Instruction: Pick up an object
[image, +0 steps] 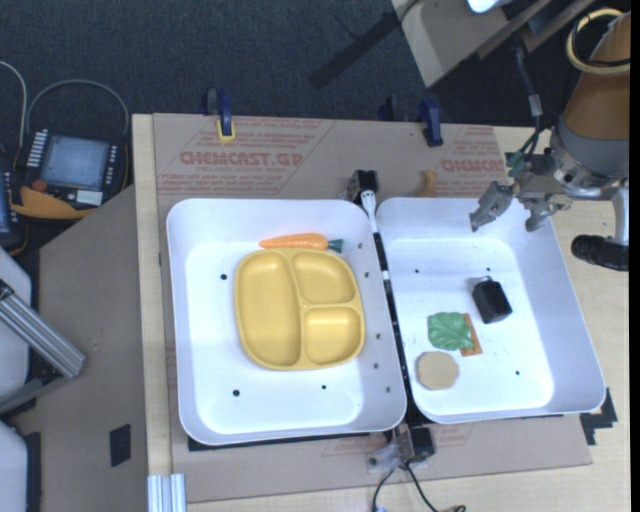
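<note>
The end effector (512, 208) hangs over the far rim of the right bin (560, 300), its two metal fingers spread apart with nothing between them. In that smooth white bin lie a black boxy block (491, 300), a crinkled green piece (450, 330) and a flat tan disc (437, 370). The left bin (200, 330) holds a glossy yellow three-compartment plate (298, 306) with an orange carrot (295, 241) just behind it.

Count, this frame:
- White bins: 2, side by side, left bin (190, 300) and right bin (540, 290).
- Yellow divided plate (298, 306): 1, with 3 compartments.
- Carrot (295, 241): 1.
- Black block (491, 300): 1.
- Green item (449, 330): 1.
- Tan round disc (437, 370): 1.
- Blue clamps on the bench's far edge: 2, one (225, 110) and another (431, 118).
</note>
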